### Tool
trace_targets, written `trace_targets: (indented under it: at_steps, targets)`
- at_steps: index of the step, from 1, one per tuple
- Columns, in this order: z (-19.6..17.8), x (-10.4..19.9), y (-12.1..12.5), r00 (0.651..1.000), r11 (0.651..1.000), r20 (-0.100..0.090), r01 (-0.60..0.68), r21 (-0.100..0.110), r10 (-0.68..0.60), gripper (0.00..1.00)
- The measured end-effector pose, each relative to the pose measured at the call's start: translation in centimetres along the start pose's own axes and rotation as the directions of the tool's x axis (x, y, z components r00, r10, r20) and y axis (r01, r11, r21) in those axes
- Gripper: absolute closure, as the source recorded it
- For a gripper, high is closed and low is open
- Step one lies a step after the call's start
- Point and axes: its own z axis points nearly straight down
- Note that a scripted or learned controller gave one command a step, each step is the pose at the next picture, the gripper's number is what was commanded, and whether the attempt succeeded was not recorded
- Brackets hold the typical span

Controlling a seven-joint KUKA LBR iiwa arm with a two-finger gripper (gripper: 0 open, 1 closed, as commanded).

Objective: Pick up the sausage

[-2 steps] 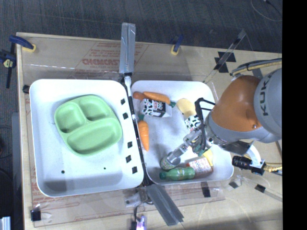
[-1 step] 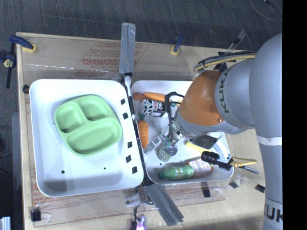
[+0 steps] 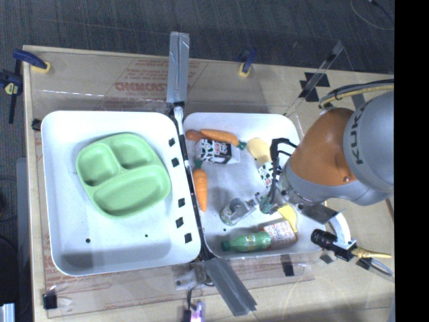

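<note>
The sausage (image 3: pixel 194 135) is a short reddish-brown piece at the far left corner of the right bin (image 3: pixel 234 121). It lies end to end with an orange carrot (image 3: pixel 220 137). My gripper (image 3: pixel 267 204) reaches down into the right bin's near right part, beside a shiny metal object (image 3: pixel 234 210) and above a yellow piece (image 3: pixel 287 215). It is well to the right of the sausage and nearer the front. The grey arm with its orange band (image 3: pixel 322 156) covers the bin's right edge.
The right bin also holds a second carrot (image 3: pixel 200 189), a black-and-white carton (image 3: pixel 214 152), a yellow fruit (image 3: pixel 258 149), a green bottle (image 3: pixel 248 241) and a labelled packet (image 3: pixel 278 231). In the left bin (image 3: pixel 60 233) sits a green divided plate (image 3: pixel 123 173).
</note>
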Motion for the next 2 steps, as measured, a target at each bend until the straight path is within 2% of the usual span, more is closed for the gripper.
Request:
trace_targets:
  at_steps: [1, 2]
  targets:
    - [3.3, 1.0, 11.3, 0.999, 0.999, 0.009, -0.052, -0.008, 0.052, 0.0]
    - [4.0, -0.6, 17.7, 0.995, 0.993, -0.002, -0.103, 0.049, 0.103, 0.0]
